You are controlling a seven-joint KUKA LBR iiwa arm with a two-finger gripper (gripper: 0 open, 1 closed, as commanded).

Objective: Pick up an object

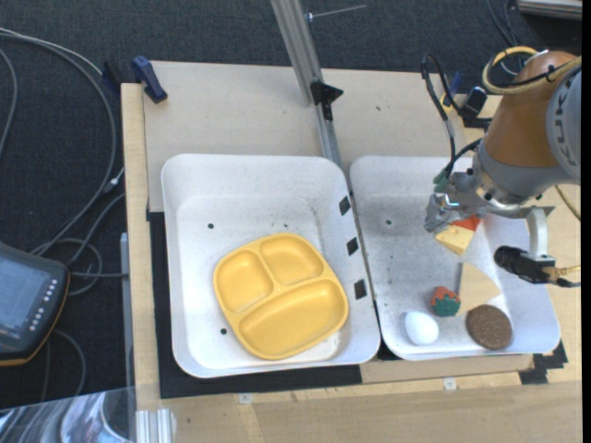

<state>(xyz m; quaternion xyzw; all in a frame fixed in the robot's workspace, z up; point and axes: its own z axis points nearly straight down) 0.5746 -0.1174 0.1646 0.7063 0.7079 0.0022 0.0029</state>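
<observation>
Nothing lifted yet, by my reading. Landmark: right bin. At its near edge: white egg, brown disc, small red-green toy. Mid-bin: pale cheese wedge, likely target. End effector just beyond, touching or nearly so; opening cannot tell. Left of bin: yellow tray.

Gripper hanging over the right bin by a yellow wedge, white egg and brown disc lying along its near edge, yellow divided plate sitting in the left bin

Tool fingertips seemingly hidden
</observation>
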